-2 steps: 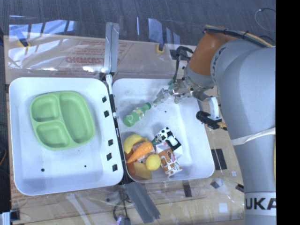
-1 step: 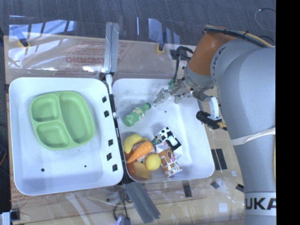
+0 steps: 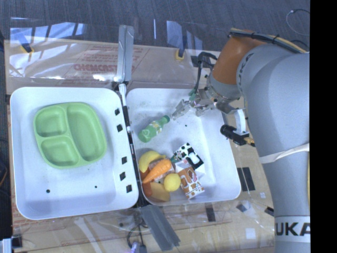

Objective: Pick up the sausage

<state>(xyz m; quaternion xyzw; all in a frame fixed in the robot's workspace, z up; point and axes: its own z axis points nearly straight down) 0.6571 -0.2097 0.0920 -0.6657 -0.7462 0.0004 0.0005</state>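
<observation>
From my remote seat, the nearest thing I see is the cluster of toy food in the near part of the right bin (image 3: 221, 141). An orange, sausage-like piece, which I take for the sausage (image 3: 159, 169), lies slanted in the middle of that heap, touching a yellow banana-like piece (image 3: 148, 158) on its far-left side and a yellow lemon (image 3: 171, 182) on its near-right side. A brownish item (image 3: 158, 192) sits just nearer, against the bin's near wall. To the right of the heap lie a small printed carton (image 3: 190, 184) and, just beyond it, a black-and-white patterned block (image 3: 187, 154).

Farther into the same bin, a green bottle (image 3: 152, 129) lies on its side, its neck pointing toward the gripper.

In the left bin (image 3: 26, 194) a green divided plate (image 3: 69, 134) rests flat, slightly toward the far side.

The arm (image 3: 276, 109) comes in from the right, its big grey body filling that side, the orange band (image 3: 231, 59) bent over the far-right corner of the right bin. The wrist angles down and to the left, putting the gripper (image 3: 180, 109) low over the far part of that bin, just beyond the bottle's neck and well apart from the sausage. Its fingers look slightly parted, with nothing between them.
</observation>
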